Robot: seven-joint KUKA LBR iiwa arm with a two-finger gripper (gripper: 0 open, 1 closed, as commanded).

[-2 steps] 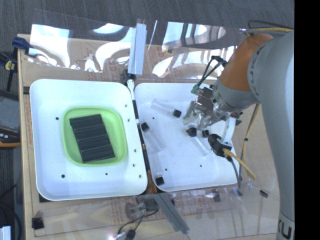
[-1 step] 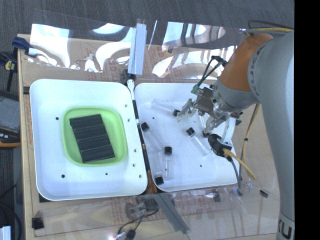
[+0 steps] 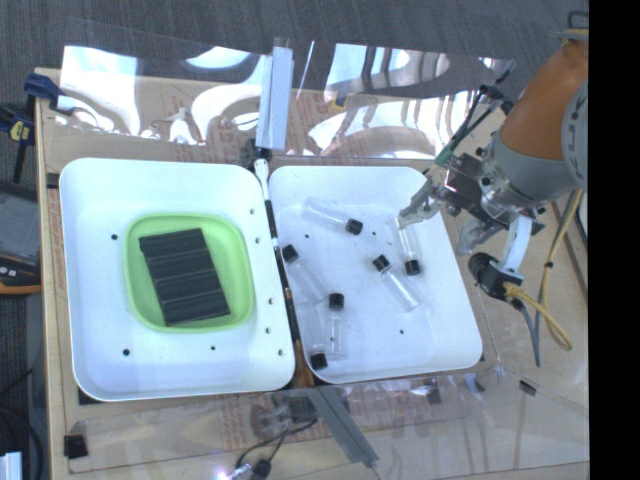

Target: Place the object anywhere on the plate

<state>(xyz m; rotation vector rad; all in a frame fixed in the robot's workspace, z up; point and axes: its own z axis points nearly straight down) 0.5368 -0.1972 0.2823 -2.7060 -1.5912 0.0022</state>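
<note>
i see the gripper [image 3: 418, 211] above the right bin's [image 3: 455, 340] upper right part; i cannot tell its state; clear black-capped vials [image 3: 396, 277] lie scattered in that bin; left of it, the green plate [image 3: 236, 243] bears a dark ribbed block [image 3: 184, 276].

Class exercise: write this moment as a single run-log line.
gripper: over right bin, near a vial | plate: green, left bin, bears dark block | vials: scattered, right bin
</note>
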